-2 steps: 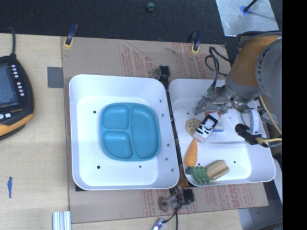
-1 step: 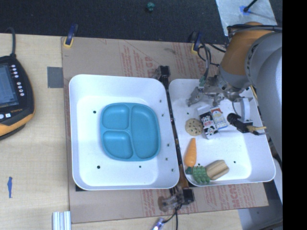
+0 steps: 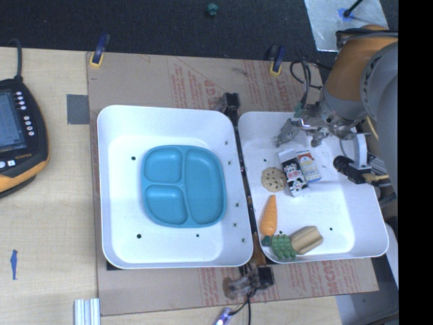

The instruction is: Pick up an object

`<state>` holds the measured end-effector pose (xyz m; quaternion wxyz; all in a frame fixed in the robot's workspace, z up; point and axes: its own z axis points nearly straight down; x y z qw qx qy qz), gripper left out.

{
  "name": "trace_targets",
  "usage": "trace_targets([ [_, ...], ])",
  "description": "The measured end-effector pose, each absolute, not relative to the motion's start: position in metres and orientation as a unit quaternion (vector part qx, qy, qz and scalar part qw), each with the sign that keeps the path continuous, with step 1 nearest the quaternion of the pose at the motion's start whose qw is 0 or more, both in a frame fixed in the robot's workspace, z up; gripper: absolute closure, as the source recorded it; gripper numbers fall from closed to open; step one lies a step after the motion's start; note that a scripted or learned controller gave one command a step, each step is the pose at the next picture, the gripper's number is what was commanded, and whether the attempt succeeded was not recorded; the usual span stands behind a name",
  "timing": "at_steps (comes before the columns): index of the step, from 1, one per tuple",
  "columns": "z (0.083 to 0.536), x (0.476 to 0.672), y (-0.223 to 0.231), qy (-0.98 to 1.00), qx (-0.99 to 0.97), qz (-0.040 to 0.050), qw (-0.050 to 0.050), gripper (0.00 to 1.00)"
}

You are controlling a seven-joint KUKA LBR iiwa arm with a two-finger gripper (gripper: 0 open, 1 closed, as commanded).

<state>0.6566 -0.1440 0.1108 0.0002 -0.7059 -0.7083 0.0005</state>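
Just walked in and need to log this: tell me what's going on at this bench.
A grey KUKA arm reaches in from the right, its gripper at the far side of the right bin, just above a small carton. Nothing is visibly held. A cookie, a carrot, a green item and a tan block also lie there. The left bin holds a blue divided plate.

Two bins side by side on the counter (image 3: 54,215). In the left bin (image 3: 115,181): a divided plate (image 3: 183,185). In the right bin (image 3: 352,229): carton (image 3: 300,171) toward the back, cookie (image 3: 274,178) just left of it, carrot (image 3: 269,215) in front, bread roll (image 3: 305,239) nearest the front edge. Tool (image 3: 302,128) over the right bin's rear. Pendant (image 3: 17,137) far left.
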Motion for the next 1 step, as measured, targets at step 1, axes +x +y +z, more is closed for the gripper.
trace_targets([
  [1,0.1006,0.6273,-0.1342,-0.708,-0.706,0.0013,0.000,0.00],
])
